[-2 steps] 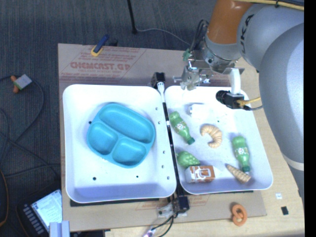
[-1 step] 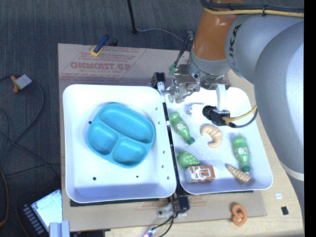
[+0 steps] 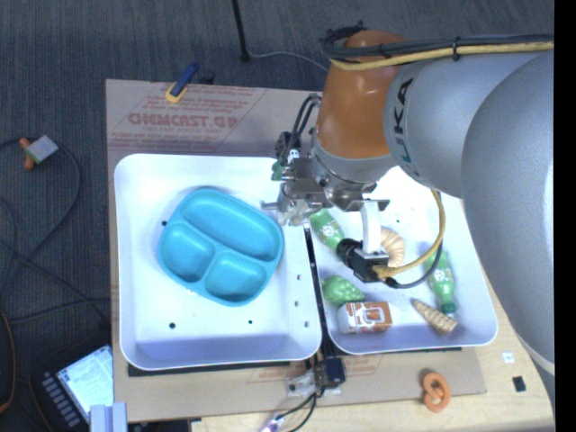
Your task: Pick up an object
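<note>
A robot arm over two white bins

Nearest, a small orange ring (image 3: pixel 436 390) lies on the bench, outside the bins. In the right bin (image 3: pixel 477 331) sit an orange box (image 3: pixel 367 316), a tan cone (image 3: pixel 435 315), a green bottle (image 3: pixel 442 282) and a green lump (image 3: pixel 342 288). The blue tray (image 3: pixel 220 246) lies flat in the left bin (image 3: pixel 135 331). The claw (image 3: pixel 301 207) hangs low over the wall between the bins, just beside the tray, with the arm covering it, so I cannot tell if it is spread or pressed together. Farthest back, a blue and yellow marker (image 3: pixel 183 81) lies on the cardboard (image 3: pixel 135 124).
</note>
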Available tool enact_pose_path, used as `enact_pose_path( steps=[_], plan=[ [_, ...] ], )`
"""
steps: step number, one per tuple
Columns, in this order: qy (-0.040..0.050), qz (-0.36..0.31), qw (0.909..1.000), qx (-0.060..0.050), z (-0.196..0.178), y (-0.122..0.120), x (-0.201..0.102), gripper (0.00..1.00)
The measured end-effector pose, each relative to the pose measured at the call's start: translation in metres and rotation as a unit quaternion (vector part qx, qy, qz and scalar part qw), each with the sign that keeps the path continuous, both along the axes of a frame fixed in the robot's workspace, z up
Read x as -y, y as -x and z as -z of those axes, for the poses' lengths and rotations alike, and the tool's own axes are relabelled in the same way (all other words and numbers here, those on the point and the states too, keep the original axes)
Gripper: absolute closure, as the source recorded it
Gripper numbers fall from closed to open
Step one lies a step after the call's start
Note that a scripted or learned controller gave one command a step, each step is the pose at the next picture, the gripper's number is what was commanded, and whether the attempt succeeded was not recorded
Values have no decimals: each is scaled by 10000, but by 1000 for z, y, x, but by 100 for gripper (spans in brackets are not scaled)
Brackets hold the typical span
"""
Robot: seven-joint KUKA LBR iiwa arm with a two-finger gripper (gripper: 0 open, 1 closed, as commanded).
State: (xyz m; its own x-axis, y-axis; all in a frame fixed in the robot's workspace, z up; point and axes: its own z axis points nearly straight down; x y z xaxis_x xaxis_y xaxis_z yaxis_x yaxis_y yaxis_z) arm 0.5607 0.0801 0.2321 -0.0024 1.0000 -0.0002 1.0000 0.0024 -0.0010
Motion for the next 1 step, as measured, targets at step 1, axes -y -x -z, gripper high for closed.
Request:
enact_pose_path(
  steps=[1],
  plan=[
    [3, 9, 10000, -1, -1, 74, -11, 100]
  ],
)
